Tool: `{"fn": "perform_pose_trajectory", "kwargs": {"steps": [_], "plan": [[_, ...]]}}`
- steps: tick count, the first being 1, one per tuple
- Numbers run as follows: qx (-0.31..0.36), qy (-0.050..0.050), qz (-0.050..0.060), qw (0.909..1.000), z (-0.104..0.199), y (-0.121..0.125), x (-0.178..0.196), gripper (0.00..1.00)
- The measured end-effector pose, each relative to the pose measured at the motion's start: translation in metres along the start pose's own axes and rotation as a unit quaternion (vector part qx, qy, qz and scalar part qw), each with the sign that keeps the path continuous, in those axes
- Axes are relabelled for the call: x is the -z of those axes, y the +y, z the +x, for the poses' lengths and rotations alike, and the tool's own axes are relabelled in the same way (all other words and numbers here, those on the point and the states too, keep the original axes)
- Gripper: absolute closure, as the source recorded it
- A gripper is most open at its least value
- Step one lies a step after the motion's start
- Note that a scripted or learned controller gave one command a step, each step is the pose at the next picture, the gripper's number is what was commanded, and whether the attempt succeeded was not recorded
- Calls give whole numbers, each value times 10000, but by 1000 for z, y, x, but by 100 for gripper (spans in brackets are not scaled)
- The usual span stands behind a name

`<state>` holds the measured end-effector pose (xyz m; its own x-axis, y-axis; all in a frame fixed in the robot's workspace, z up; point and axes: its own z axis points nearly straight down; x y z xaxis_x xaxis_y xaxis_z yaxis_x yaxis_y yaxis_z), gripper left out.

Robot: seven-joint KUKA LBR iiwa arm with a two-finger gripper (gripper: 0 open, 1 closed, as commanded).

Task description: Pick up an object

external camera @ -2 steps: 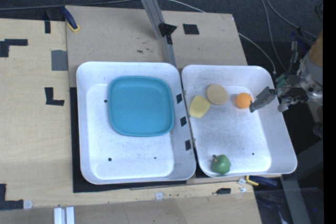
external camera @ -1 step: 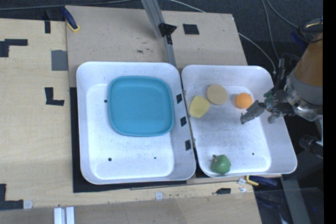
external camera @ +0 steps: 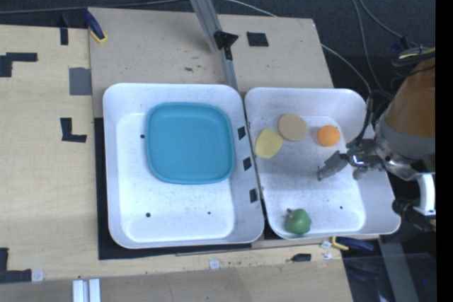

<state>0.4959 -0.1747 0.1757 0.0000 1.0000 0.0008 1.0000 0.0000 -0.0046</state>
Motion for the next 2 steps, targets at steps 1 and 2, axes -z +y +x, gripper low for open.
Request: {"fn": "perform_pose_trajectory", "kwargs": {"steps": [1, 2], "plan": [[2, 1, 1, 10000, -3, 2, -44, 0], [5, -1, -17, 10000, -3, 3, -32, 100]]}}
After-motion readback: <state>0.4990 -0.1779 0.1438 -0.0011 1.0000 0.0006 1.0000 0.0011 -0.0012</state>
